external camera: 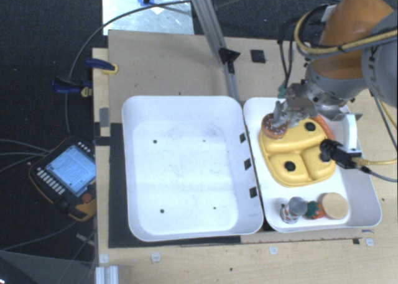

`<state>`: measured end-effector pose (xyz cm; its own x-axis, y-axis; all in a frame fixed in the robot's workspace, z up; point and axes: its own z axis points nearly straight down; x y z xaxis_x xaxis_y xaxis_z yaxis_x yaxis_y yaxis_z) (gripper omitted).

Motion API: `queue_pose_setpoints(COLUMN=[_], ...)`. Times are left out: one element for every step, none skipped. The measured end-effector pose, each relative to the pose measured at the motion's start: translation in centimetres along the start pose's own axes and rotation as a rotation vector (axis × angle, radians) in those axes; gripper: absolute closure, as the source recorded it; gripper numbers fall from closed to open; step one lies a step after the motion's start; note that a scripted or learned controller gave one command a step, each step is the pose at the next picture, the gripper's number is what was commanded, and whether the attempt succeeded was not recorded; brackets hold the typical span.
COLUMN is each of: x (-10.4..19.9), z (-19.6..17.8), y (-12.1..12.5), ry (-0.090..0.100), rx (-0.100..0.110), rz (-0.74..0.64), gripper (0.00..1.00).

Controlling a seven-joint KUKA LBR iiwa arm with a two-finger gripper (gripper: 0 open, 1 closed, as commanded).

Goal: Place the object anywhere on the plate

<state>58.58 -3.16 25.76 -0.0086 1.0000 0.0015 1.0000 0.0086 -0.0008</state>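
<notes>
Gripper (278,117) hangs low over the far left corner of the yellow plate (303,152), right on top of a small round brown thing with a pinkish face, a doughnut (272,128) by the look of it. Whether it is clamped on the doughnut or merely poised above it cannot be told from this slanted view, since the gripper body hides the contact. The doughnut sits at the plate's far left edge, over the rim or just inside it.

The plate is split into sections and lies in the far half of the right bin (362,215), turned a little askew. An orange thing (324,127) peeks out just past the plate's far right edge.

In the near end of the same bin, well apart from the plate, three small things stand in a row: a grey and white piece (291,209) on the left, a red and green piece (314,210) in the middle, and a tan round disc (334,206) on the right.

The left bin (180,164) sits just beside the right one on the bench (168,65). Off the bench's left side lies a handheld screen (65,174) with an orange casing.
</notes>
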Motion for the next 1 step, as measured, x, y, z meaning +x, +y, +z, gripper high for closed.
queue_pose_setpoints(x=[5.09], z=[1.6], y=[-2.42], ry=[0.001], rx=[0.002], rz=[-0.001], gripper=[1.0])
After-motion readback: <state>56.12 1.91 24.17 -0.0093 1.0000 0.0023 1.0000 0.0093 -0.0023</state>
